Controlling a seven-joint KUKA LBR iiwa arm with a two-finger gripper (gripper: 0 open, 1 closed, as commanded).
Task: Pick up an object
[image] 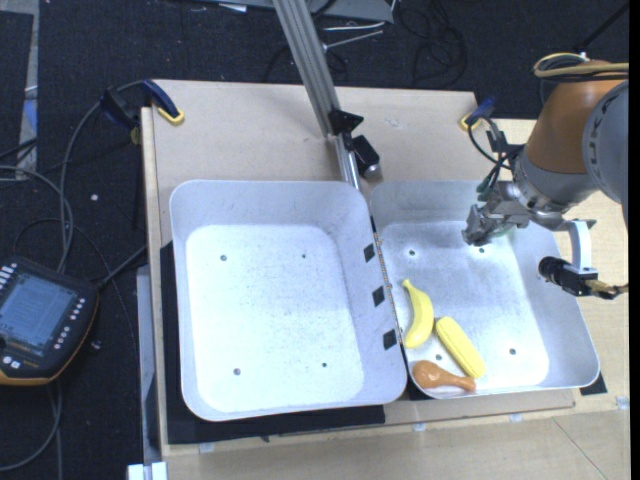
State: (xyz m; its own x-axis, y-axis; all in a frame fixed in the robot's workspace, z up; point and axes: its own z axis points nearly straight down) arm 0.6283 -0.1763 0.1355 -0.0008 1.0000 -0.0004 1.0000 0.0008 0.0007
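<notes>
Two white bins sit side by side on the bench. Nothing is picked yet: the gripper (pixel 483 230) hovers at the right bin's (pixel 560 318) twelve o'clock, its state impossible to tell, while banana (pixel 420 313), corn (pixel 460 346) and an orange piece (pixel 440 375) lie near six o'clock.

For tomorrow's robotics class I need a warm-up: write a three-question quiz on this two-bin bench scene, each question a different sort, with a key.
1. Multiple choice: which bin holds the banana? A) left bin B) right bin C) neither
2. True or false: the gripper hovers directly over the corn cob.
3. Fill in: the orange-brown item nearest the right bin's front edge is a toy ____.

Key
1. B
2. False; it is over the bin's far part, apart from the items at the front left.
3. chicken drumstick
</notes>
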